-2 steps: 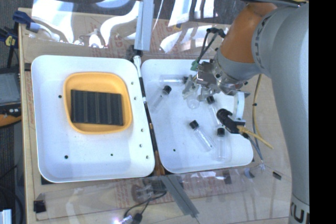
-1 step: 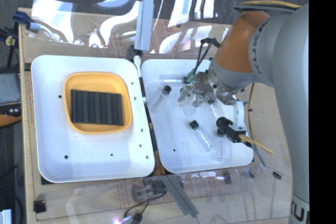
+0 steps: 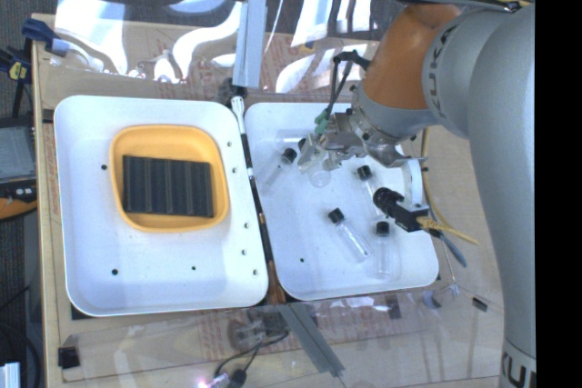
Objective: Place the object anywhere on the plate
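Vials point(image 3: 350, 239), clear with black caps, lie scattered in the right bin point(image 3: 300, 273) at center frame, just below the gripper point(image 3: 320, 141), its grip state indiscernible, while the yellow plate point(image 3: 127, 145) waits left.

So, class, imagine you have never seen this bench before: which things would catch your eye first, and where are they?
Most striking is the big grey arm with its orange band, reaching in from the right over the right bin. Next comes the yellow plate with a dark ribbed centre, sitting in the left bin. Small clear vials with black caps lie scattered in the right bin below the gripper.
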Robot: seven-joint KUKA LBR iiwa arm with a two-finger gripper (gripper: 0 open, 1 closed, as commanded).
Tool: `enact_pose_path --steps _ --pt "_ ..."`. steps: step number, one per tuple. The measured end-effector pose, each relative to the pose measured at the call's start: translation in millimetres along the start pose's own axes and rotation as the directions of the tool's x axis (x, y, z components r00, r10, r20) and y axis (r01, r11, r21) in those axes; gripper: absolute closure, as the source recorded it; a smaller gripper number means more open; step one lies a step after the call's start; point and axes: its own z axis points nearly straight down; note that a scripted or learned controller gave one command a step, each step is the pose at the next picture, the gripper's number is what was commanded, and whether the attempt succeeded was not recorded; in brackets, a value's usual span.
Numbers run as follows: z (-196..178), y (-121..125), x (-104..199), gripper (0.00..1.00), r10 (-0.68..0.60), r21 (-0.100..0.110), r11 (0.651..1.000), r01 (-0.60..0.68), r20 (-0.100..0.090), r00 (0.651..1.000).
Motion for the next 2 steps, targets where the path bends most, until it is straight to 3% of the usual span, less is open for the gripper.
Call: enact_pose_path --steps 1,2 --pt "6.4 -26.8 38.9 1.00 -0.098 0.003 0.995 0.098 -0.001 0.995" --pt "5.6 25.9 65.1 1.00 -0.155 0.000 0.988 0.155 0.000 0.988"
